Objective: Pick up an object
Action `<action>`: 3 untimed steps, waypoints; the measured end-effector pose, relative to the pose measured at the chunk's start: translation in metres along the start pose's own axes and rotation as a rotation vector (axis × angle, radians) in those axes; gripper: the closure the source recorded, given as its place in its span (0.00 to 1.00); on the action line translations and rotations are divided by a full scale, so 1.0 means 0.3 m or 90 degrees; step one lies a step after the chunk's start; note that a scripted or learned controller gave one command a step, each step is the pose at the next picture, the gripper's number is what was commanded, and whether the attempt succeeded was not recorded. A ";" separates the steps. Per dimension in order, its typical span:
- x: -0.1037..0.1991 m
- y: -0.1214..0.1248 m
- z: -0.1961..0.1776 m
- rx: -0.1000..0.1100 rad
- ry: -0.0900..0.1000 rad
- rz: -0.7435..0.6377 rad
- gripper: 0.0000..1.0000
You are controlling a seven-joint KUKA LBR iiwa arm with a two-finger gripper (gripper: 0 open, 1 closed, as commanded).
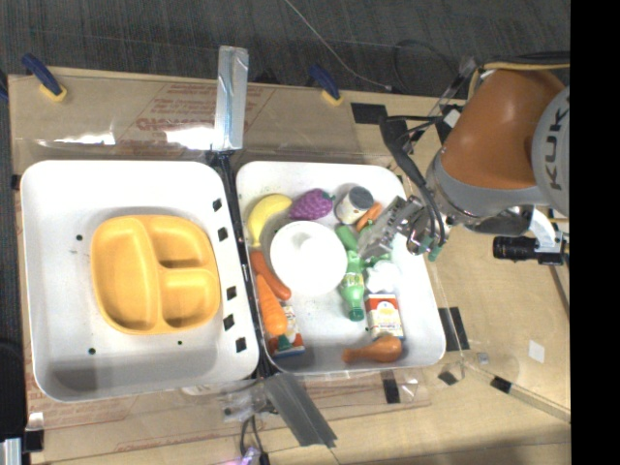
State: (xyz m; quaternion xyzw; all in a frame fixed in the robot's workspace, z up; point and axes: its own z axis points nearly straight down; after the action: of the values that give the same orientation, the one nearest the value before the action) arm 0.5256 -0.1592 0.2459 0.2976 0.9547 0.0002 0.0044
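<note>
Right of centre, we see the gripper (373, 243) above a green bottle (353, 289); we cannot tell its grip.

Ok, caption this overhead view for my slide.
Gripper hovers over the cluttered right bin; a yellow tray sits in the left bin.

I can't make out the gripper's (381, 235) tips against the clutter under it. It covers part of a green bottle (353, 292), and the white plate (307, 257) hides much of the yellow banana (264, 213) behind it. The carton's (385, 314) label is too small for me to read. Things along the right bin's (426, 342) left wall overlap, so I can't separate them. The arm (499, 143) is cut off at the right.
</note>
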 end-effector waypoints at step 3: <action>0.140 0.001 0.052 0.004 0.006 0.223 1.00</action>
State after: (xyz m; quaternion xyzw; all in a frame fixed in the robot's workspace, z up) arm 0.4914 -0.1353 0.2299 0.4596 0.8881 -0.0007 -0.0009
